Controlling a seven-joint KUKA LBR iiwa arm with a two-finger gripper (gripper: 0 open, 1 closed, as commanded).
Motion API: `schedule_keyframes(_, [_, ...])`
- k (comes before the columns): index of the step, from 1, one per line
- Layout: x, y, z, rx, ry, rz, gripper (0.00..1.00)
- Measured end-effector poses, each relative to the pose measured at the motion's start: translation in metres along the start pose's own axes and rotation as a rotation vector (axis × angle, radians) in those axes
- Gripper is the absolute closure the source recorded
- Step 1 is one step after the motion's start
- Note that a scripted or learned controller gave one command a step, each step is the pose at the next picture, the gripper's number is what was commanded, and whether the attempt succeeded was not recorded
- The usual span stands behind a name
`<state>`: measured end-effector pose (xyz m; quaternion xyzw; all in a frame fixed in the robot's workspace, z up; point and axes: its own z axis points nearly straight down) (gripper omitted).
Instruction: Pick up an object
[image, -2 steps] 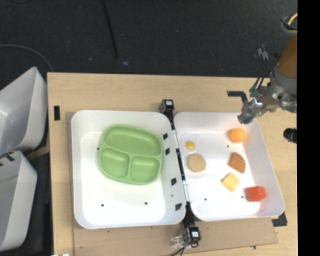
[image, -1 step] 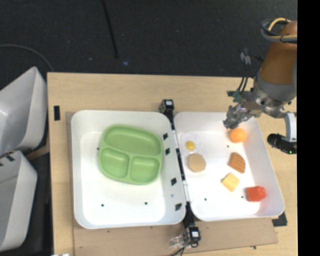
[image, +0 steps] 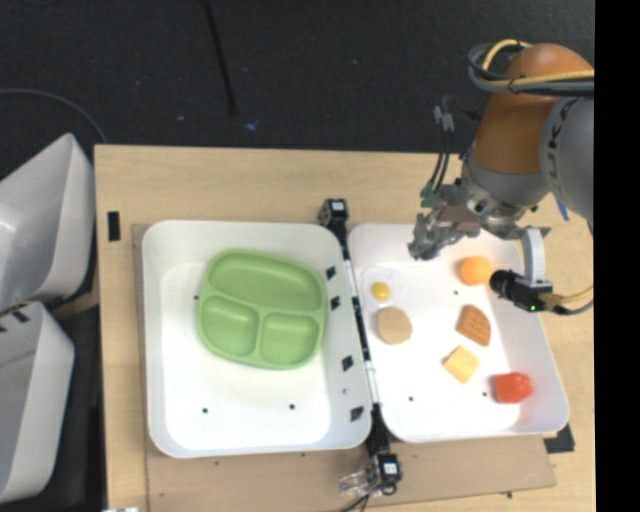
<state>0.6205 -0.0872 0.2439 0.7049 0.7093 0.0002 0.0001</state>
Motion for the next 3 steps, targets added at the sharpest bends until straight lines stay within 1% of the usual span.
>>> schedule_keyframes(1, [0.047,-0.007,0.007,0.001,0.001,0.000,1.00])
schedule_keyframes(2, [0.111,-0.005,0.006,-0.003,0.001,-0.002,1.00])
schedule_keyframes(3, [0.171,0.003,0.000,-0.002,0.001,-0.002,1.00])
